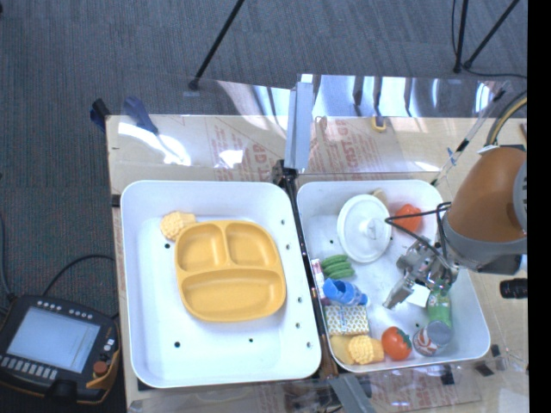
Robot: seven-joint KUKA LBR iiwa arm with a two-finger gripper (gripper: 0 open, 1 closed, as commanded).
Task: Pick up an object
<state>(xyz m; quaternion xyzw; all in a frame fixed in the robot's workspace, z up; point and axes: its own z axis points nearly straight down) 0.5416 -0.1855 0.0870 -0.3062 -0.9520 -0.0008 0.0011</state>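
My gripper [405, 289] hangs low in the right bin [472, 329], over its bare floor right of centre. Just to its right stands a green bottle [439, 308], close to the gripper body, and a small white piece [417, 298] lies by it. A red tomato [396, 343] and a round can [427, 341] sit just in front of the gripper. A white round lid [365, 227] lies behind it to the left, with a red-orange item [410, 218] beside that. No object shows held in the gripper.
Along the right bin's left side lie green pods [337, 267], a blue item [343, 292], a patterned block [347, 320] and yellow corn [365, 348]. The left bin [146, 334] holds a yellow divided plate [231, 270] and a yellow knobbly piece [176, 224]. A pendant [56, 342] lies on the floor at left.
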